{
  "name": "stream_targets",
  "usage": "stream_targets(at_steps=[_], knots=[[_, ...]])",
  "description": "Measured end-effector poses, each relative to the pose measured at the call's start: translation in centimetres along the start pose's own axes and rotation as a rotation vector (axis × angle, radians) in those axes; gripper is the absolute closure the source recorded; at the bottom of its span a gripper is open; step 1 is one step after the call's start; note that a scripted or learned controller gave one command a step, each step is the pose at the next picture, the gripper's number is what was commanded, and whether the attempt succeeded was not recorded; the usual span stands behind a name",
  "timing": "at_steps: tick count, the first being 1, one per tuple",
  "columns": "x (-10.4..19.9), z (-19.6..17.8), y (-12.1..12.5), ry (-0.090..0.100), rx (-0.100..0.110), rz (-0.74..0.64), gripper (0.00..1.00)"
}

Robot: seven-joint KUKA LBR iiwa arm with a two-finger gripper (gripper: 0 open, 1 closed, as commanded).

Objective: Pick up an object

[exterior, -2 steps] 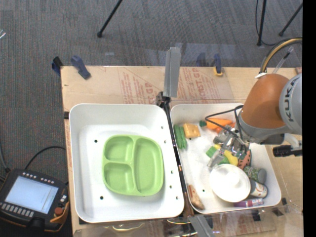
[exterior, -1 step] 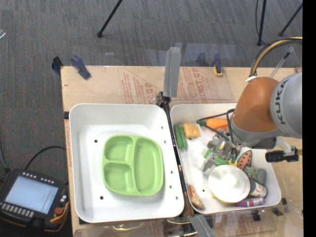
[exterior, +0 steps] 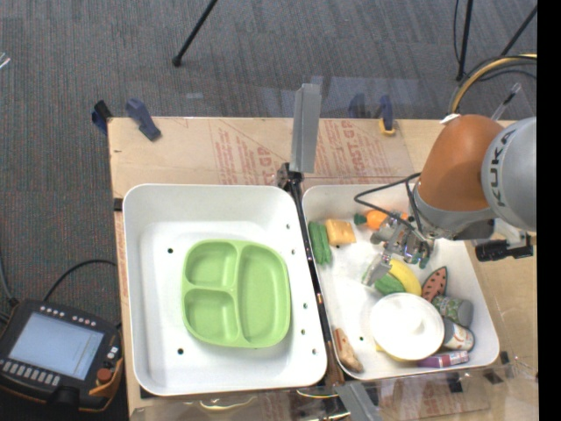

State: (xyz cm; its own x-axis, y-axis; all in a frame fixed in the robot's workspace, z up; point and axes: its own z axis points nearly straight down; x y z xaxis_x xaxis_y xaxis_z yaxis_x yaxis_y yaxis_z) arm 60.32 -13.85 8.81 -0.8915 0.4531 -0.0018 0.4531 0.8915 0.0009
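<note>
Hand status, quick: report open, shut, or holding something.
Hand: low in the right bin, over the green and yellow toy pieces; whether it is open, shut or holding anything cannot be told from this view.

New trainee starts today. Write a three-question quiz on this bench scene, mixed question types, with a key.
1. True or false: the green tray lies in the right bin.
2. Which lies nearest the pincer? A) banana B) white bowl C) green tray
3. Fill in: the tray has ___ compartments.

Key: 1. False, it lies in the left bin. 2. A. 3. Three.
</note>
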Motion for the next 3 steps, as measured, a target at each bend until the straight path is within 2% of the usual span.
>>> stream_targets(at_steps=[1, 2, 3], knots=[[8.1, 0.1, -4.5, 0.005, 0.001, 0.102, 0.0], [0.7, 0.0, 5.3, 0.0, -0.002, 0.121, 0.0], [5.7, 0.1, 3.5, 0.005, 0.001, 0.266, 0.0]])
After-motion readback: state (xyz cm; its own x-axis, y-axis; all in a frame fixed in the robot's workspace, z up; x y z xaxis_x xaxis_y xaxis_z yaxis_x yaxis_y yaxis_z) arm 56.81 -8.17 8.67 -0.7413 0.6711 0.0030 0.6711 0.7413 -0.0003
